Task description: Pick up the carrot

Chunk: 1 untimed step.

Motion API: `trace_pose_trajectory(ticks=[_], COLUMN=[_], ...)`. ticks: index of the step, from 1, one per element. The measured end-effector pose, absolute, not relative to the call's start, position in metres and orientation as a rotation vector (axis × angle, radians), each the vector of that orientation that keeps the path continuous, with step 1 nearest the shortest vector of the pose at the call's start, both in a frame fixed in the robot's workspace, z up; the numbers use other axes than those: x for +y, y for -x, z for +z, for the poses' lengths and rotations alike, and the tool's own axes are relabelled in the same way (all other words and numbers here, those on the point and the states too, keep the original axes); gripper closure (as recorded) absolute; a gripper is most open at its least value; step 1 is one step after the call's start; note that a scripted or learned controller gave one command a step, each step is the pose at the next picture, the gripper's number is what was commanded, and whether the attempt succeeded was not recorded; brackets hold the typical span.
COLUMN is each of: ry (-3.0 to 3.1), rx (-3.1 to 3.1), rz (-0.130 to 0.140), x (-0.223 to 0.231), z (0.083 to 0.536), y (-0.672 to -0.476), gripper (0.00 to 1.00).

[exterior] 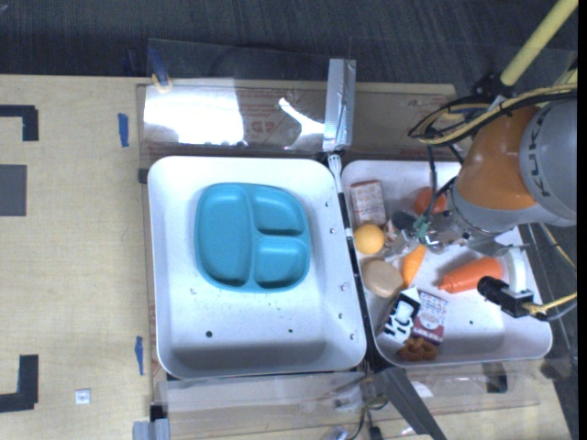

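Note:
In the right bin (527, 337) a small tapered orange carrot (415, 262) lies pointing down-left, between a tan round item and the bin's middle. A longer orange-red carrot-shaped piece (472, 273) lies to its right. My gripper (427, 230) hangs over the bin just above the small carrot's thick end, under the grey wrist and orange band. Nothing can be seen held in it. Part of another orange item (423, 200) peeks out behind the gripper.
The right bin also holds a yellow ball (370, 238), a tan round item (382, 278), a brown-labelled packet (368, 200), a black-and-white carton (400, 317) and a red-white packet (430, 315). The left bin (174, 273) holds a blue divided plate (251, 235).

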<state>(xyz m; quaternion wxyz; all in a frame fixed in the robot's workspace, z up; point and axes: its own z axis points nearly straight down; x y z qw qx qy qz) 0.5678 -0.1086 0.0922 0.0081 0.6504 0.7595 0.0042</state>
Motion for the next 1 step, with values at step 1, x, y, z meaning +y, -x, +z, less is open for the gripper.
trace_pose_trajectory(ticks=[1], ry=[-2.038], rx=[2.373], rz=[0.013], x=[-0.1082], z=[0.0998], y=[-0.5670], gripper=[1.00])
